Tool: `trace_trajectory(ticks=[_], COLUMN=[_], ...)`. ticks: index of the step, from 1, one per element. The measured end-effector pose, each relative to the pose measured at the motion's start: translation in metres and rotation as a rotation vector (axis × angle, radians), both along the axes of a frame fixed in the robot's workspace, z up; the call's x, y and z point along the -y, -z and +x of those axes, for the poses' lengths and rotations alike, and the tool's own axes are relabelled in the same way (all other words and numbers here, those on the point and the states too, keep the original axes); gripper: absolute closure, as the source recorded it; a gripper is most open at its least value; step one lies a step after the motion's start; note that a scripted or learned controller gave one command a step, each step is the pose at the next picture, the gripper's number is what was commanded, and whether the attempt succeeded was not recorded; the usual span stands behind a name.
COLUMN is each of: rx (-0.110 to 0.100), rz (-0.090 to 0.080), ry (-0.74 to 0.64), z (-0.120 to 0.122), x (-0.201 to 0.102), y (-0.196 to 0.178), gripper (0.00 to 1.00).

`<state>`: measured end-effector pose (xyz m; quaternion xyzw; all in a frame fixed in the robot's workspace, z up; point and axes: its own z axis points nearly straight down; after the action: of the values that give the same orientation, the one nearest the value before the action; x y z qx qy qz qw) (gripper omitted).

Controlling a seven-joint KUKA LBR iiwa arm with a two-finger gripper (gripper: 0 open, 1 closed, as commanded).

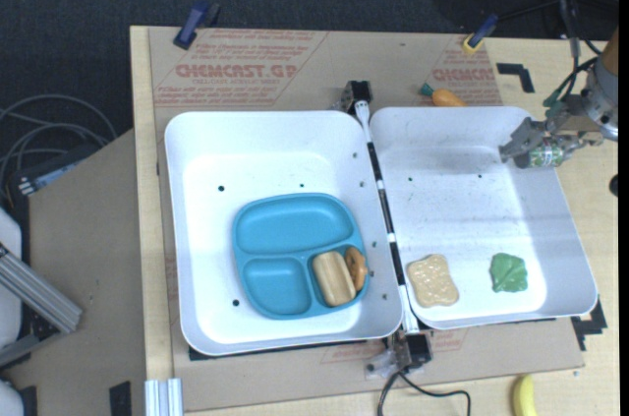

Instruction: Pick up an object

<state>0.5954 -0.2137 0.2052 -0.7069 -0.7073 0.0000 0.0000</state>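
Left bin: the shallow white plastic bin (197, 208) at centre-left of the frame carries a blue three-compartment plastic tray (285, 237); a tan bread-like roll (337, 276) lies in the tray's lower-right compartment, so it is walled in and, in my judgement, awkward to grasp.

Right bin: the second shallow white bin (472, 208) at centre-right carries two loose candidates on its flat floor near the lower edge, a beige flat cracker-shaped piece (432, 281) and a small green leaf-shaped piece (508, 272), apart from each other. Lying free of walls, either seems an easier pick.

Bench: an orange carrot-shaped toy (444, 96) rests outside the bins, just above the right bin's upper rim.

Arm pose: the grey arm enters from the right edge of the frame; its two-finger gripper (536, 151) sits at the upper-right corner of the right bin, pointing left and tilted, well apart from both loose pieces.

Jaw state: cannot be determined; the tip is too small and blurred. Nothing is visible between the tips.

Task status: judged not yet begun; no object is lifted.
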Motion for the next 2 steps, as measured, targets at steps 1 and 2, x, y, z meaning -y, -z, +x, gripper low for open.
trace_trajectory(ticks=[1,2], rx=[-0.004,0.002], rz=[0.004,0.001], ry=[-0.002,-0.003], z=[0.071,0.072], x=[0.007,0.008], y=[0.093,0.081], gripper=[0.00,1.00])
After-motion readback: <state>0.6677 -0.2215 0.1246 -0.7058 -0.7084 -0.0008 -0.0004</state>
